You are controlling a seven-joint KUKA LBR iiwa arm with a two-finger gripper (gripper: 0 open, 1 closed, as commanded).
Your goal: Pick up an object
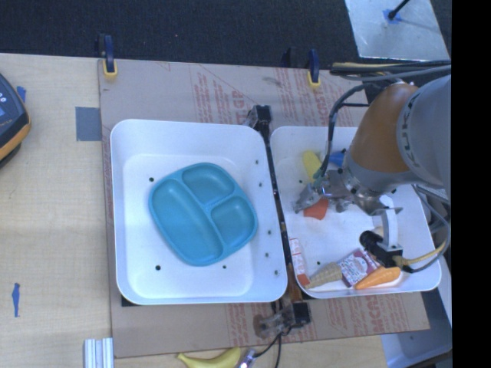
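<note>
The gripper (313,196) hangs low in the right bin (399,282), seemingly to grab the red block (315,211) touching it; its opening cannot be told. A yellow piece (310,162) lies just behind, a blue plate (202,213) in the left bin (130,274).

The arm (399,140) covers the upper right part of the right bin (337,240), so whatever lies under it there is hidden. A yellow thing (311,162) near the arm is partly covered by it and too small to name. The gripper (316,195) is blurred against the arm's cables, and how its jaws stand cannot be told. Left of the left bin (123,205), a dark device (11,121) is cut by the picture's edge. Below that bin, a banana (211,357) is cut off at the bottom edge.
</note>
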